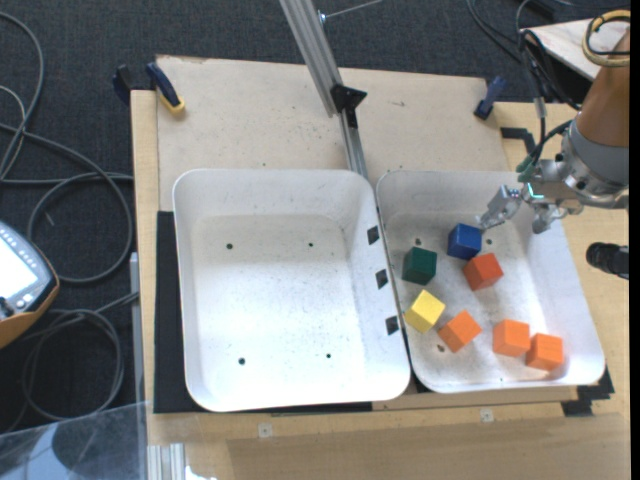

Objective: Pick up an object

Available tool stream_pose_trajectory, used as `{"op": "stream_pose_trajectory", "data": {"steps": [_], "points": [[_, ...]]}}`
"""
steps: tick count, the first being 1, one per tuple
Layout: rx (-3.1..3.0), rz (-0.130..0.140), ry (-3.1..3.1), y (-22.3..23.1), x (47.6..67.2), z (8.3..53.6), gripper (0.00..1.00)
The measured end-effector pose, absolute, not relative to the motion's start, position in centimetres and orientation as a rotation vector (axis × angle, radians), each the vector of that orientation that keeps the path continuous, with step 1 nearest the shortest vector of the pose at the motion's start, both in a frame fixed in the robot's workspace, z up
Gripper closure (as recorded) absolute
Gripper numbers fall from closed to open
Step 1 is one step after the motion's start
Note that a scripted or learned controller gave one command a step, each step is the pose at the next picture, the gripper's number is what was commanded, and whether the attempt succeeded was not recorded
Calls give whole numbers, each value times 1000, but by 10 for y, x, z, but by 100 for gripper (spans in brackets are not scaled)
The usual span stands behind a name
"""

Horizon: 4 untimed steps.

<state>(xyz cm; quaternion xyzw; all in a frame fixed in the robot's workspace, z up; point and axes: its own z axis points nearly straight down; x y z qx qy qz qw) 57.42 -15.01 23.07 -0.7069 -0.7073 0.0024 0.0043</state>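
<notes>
The right bin [565, 268] holds several cubes: a blue one [464, 240], a red one [483, 270], a dark green one [420, 264], a yellow one [426, 310] and three orange ones [460, 330] [511, 337] [545, 351]. My gripper [520, 216] hangs over the bin's upper right part, open, with nothing between its fingers. Its left finger [496, 212] is just up and right of the blue cube, apart from it.
The left bin [190, 268] lies beside the right one, its black clips [381, 278] along the shared edge. A slanted metal bar [318, 48] rises from the bench behind the bins. Blue clamps [165, 86] [489, 98] sit at the bench's back corners.
</notes>
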Motion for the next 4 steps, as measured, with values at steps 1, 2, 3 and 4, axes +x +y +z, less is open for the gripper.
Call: {"op": "stream_pose_trajectory", "data": {"steps": [1,2,3,4], "points": [[-2217,4,-2219,-150,575,233,0],[-2215,10,-2214,-157,568,174,0],[-2214,9,-2213,-154,564,108,0],[-2216,6,-2217,-153,564,96,0]]}}
